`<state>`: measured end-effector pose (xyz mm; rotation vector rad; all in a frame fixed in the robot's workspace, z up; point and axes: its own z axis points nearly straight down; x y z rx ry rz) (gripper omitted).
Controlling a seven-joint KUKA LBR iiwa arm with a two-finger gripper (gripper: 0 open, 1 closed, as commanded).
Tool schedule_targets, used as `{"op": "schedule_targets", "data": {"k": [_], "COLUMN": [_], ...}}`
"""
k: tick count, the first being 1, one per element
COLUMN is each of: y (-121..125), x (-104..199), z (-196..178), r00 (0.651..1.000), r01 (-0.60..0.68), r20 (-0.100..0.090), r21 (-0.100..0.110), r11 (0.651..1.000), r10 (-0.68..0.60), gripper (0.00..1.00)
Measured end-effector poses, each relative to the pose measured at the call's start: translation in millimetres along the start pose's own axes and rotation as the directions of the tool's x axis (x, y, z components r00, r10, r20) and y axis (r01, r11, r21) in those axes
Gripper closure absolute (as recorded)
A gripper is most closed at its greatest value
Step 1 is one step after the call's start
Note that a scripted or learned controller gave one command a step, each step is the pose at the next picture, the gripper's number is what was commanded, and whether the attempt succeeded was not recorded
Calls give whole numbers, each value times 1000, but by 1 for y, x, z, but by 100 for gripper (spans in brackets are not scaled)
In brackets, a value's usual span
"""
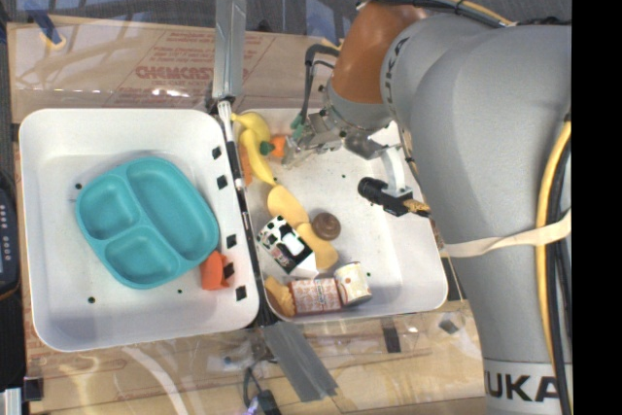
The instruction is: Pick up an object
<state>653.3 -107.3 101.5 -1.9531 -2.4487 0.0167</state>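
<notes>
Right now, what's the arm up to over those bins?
The KUKA arm reaches in from the right, and its gripper sits low at the far end of the right bin, beside the banana and a small orange piece. Nothing is visibly between its fingers. The rest of that bin's items lie untouched nearer the camera. The left bin holds a teal divided plate and an orange block.

Grey arm (pixel 466 112), claw (pixel 296 139) beside banana (pixel 255 143), teal tray (pixel 146 221) left bin
</notes>
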Motion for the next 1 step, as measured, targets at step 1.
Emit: {"op": "schedule_targets", "data": {"k": [1], "y": [-1], "x": [1], "z": [1], "r00": [1000], "r01": [1], "r20": [-3], "r21": [5], "r11": [1000], "r10": [-1], "gripper": [0]}}
